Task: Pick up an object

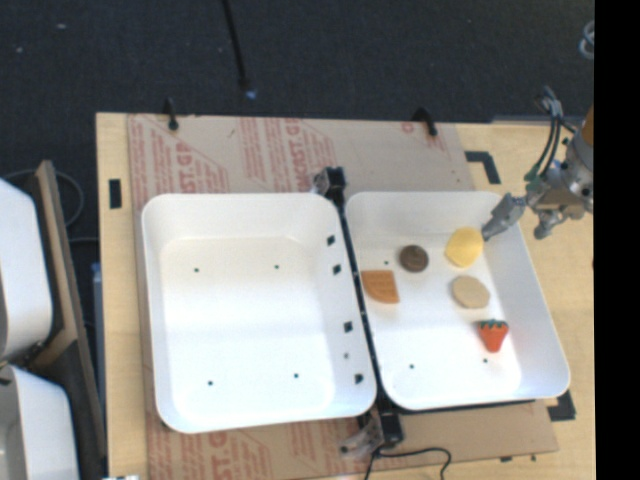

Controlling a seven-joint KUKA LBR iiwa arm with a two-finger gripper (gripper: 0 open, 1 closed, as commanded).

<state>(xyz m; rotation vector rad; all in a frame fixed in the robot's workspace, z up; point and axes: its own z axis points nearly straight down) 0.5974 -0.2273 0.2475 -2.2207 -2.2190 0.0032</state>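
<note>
R bin [540, 363] holds the candidates: strawberry [493, 335], tan disc [470, 292], orange wedge [380, 287], brown puck [414, 259], yellow lump [463, 247]. Gripper [523, 218] hovers at the bin's far R rim, fingers spread wide, nothing btwn them. Risk: descent clips the rim, or nudges the yellow lump. Red print on the cardboard [250, 153] is unreadable.

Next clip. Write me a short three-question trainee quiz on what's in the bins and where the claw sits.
1. True or false: all the items lie in the right bin.
2. How many items are there?
3. Which item is nearest the claw? A) strawberry B) yellow piece C) brown disc

Key: 1 true. 2 five: yellow piece, brown disc, orange wedge, tan round, strawberry. 3 B.
</note>
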